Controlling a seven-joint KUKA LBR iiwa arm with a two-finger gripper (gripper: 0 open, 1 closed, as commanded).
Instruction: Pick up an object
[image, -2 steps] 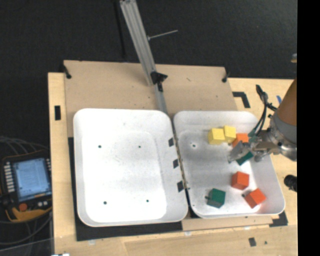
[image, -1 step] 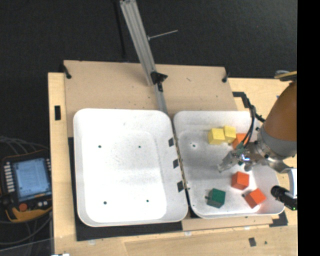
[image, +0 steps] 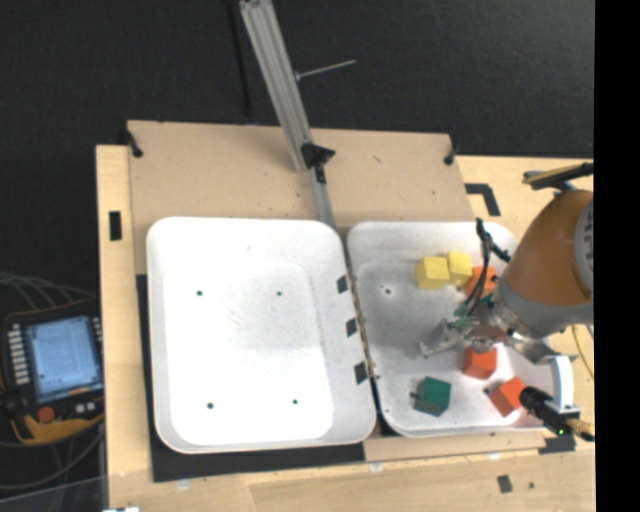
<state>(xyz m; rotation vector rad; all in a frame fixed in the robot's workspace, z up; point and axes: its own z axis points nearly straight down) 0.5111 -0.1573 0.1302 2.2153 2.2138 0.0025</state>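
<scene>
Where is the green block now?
The green block lies in the right bin, near its front edge, left of the orange blocks and below the gripper.

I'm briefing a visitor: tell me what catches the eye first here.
The arm's orange band stands out at the right, its gripper low over the right bin. Bright blocks cluster there: two yellow blocks at the back, an orange block by the gripper, a green block in front.
</scene>
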